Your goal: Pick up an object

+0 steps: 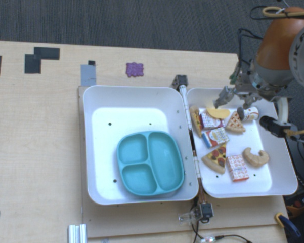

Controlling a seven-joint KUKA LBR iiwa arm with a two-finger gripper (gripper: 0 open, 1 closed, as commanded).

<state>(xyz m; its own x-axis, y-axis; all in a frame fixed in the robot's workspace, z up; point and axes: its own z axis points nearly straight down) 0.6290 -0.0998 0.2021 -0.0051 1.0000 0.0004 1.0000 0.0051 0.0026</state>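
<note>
The right bin [280, 178] holds several toy foods: a yellow wedge [217, 113], a pizza slice [236, 125], a second pizza slice [215, 158], a brown croissant shape [256, 157], a red and white carton [237, 167], small packets [211, 121] and a little white can [251, 114]. My gripper [233, 100] hangs over the far end of this bin, just above the yellow wedge and the upper pizza slice. Its fingers stand apart, open, with nothing between them. The orange band of the arm [280, 37] rises behind it at the upper right.
The left bin [98, 135] carries a teal divided plate [150, 162]. On the bench beyond the bins lie a purple lump [135, 70] and a grey block [88, 75]. A black clamp [180, 80] sits at the joint between the bins.
</note>
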